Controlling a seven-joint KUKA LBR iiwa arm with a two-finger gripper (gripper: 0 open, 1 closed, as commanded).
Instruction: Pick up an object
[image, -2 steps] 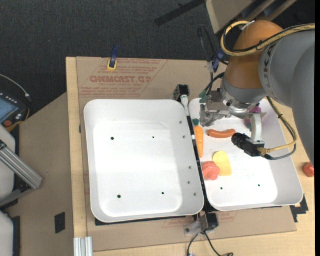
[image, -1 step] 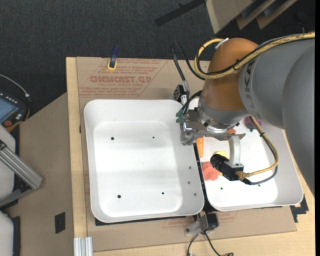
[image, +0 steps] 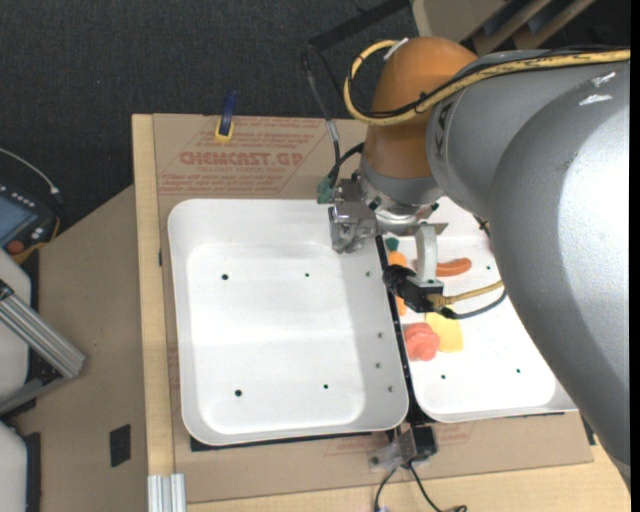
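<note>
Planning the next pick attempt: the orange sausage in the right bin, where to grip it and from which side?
Grip the orange sausage at its middle, straight down from above, closing across its narrow width. It lies flat in the right bin, long axis roughly left-right in view, with bare floor along both long sides.

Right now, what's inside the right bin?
In the right bin: a red lump, a yellow piece beside it, an orange sausage shape. The arm covers the bin's far and right parts.
</note>
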